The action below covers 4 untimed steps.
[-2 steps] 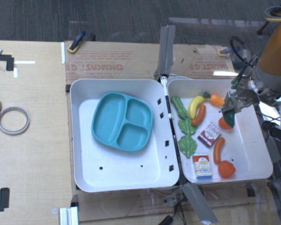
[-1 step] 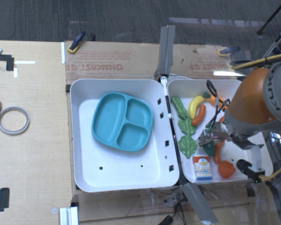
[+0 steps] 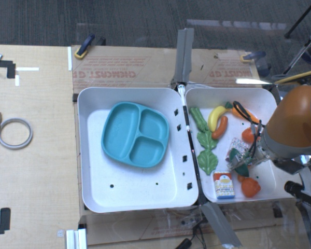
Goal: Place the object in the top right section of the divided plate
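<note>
The divided plate (image 3: 119,134), teal, lay in the left bin (image 3: 93,191) slightly above that bin's centre. Its long axis ran from upper left to lower right at a slight tilt. The large section faced left and the two smaller sections faced the right bin (image 3: 264,95).

The objects for placing lay in the right bin: a green pod (image 3: 199,119), a banana (image 3: 215,116), an orange sausage (image 3: 220,128), a green leaf (image 3: 208,161), a small carton (image 3: 224,185) and a red toy vegetable (image 3: 251,188).

The carton's label was too small for me to read. The cardboard (image 3: 145,66) beneath the bins carried red print, upside down, that I could not read reliably.

The gripper (image 3: 247,157) was down in the right bin, over a clear crinkled packet (image 3: 236,152) and just above the red toy vegetable. I could not tell how far it was open, nor whether it had hold of anything.
</note>
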Available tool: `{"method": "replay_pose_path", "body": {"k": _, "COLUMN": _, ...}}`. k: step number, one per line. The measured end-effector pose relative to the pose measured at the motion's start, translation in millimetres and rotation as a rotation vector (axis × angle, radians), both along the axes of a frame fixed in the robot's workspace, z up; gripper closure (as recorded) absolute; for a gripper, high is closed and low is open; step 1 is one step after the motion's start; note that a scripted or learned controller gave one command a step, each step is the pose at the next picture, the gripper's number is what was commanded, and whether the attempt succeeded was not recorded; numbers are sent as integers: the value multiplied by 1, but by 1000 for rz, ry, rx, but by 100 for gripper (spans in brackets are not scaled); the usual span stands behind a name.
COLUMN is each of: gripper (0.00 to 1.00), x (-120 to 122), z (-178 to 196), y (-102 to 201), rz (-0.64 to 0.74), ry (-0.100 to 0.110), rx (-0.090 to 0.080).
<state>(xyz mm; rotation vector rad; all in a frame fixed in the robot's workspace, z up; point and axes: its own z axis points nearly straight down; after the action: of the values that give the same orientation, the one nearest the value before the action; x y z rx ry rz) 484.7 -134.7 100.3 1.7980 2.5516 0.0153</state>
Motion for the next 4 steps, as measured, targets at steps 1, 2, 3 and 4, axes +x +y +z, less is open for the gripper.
{"method": "replay_pose_path", "body": {"k": 1, "gripper": 100, "x": 7, "z": 1, "y": -87, "rz": -51, "ry": -1, "rx": -7}}
{"method": "replay_pose_path", "body": {"k": 2, "gripper": 100, "x": -4, "z": 98, "y": -87, "rz": 157, "ry": 21, "rx": 1}}
{"method": "replay_pose_path", "body": {"k": 3, "gripper": 100, "x": -5, "z": -8, "y": 3, "rz": 264, "ry": 18, "rx": -1}}
{"method": "replay_pose_path", "body": {"k": 4, "gripper": 100, "x": -6, "z": -8, "y": 35, "rz": 395, "ry": 21, "rx": -2}}
